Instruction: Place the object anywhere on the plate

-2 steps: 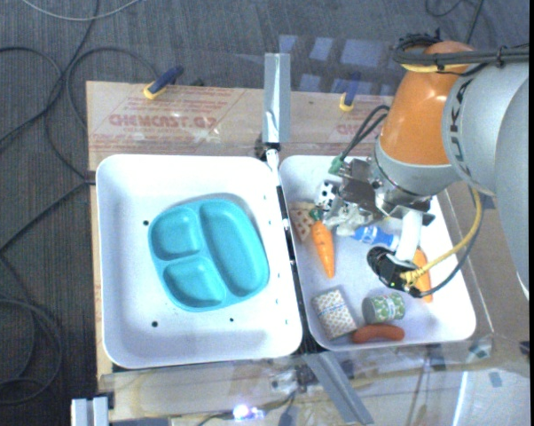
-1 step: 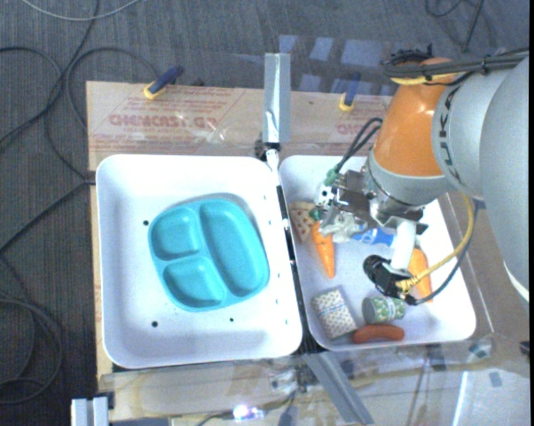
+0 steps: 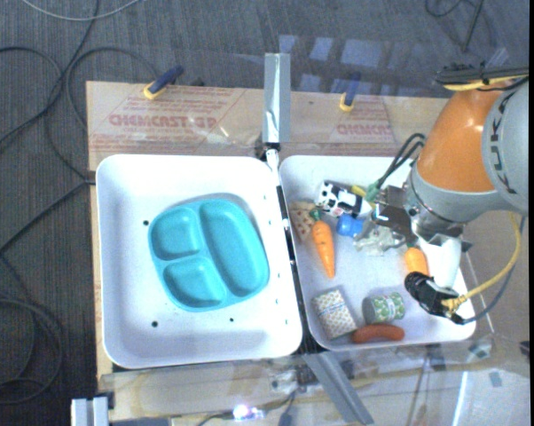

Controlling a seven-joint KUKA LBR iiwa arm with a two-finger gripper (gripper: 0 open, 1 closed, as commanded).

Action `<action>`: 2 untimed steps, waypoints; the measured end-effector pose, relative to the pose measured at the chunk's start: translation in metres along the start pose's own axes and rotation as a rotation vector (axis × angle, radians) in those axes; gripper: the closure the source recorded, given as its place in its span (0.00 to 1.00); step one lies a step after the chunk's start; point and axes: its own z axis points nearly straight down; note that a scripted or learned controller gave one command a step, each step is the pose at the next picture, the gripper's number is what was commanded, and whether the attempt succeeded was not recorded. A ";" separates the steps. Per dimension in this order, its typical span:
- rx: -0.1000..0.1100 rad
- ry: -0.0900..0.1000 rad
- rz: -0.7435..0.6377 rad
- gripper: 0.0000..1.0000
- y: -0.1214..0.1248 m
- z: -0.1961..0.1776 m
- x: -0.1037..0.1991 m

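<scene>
Turquoise plastic marks the goal: a divided plate with three compartments lies in the middle of the left bin, bare and flat, so anything lowered there from above would settle easily. All the loose items sit in the right bin, which is presumably the pick side. An orange carrot lies lengthwise near the bin's left wall, a black-and-white cow toy sits toward the far side with a small blue piece just beside it, and along the near edge rest a checkered block, a green-patterned can and a red sausage. An orange lump lies close under the arm. The grey arm with its orange band reaches in from the right, and the tool is down low over the far middle of that bin, close to the cow and the blue piece, which suggests a pick is being attempted there. Whether it is released or clenched cannot be told from this slant, and nothing is plainly seen between its tips, so which item is the object to move remains unclear. Judging from this, the placing step has not begun: a secure lift must come first, then a carry leftward across the divider between the bins. Cables trail over the floor beyond the tabletop.
</scene>
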 end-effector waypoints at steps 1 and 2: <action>0.003 0.004 0.132 1.00 -0.025 0.017 0.010; 0.003 -0.001 0.201 1.00 -0.016 0.036 -0.025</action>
